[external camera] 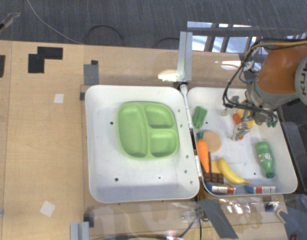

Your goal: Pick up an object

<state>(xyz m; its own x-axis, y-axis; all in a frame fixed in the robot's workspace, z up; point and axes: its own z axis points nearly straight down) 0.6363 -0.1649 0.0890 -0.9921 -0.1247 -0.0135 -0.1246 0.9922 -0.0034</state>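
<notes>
My pincer (pixel 239 132) hangs low in the right bin (pixel 288 181); whether it grips anything, I cannot tell. Nothing is visibly lifted: green bottle (pixel 264 158) just beyond, banana (pixel 230 171) and carrot (pixel 204 154) nearer the divider.

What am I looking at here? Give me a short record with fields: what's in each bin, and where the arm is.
left bin: a light green divided plastic plate, lying flat
right bin: green pepper, orange carrot, yellow banana, green plastic bottle, round tan disc, small flat packets along the near wall
arm: grey with orange band, above the right bin's far right part
gripper: low over the bin floor, small orange item beside it; grip unclear
</notes>
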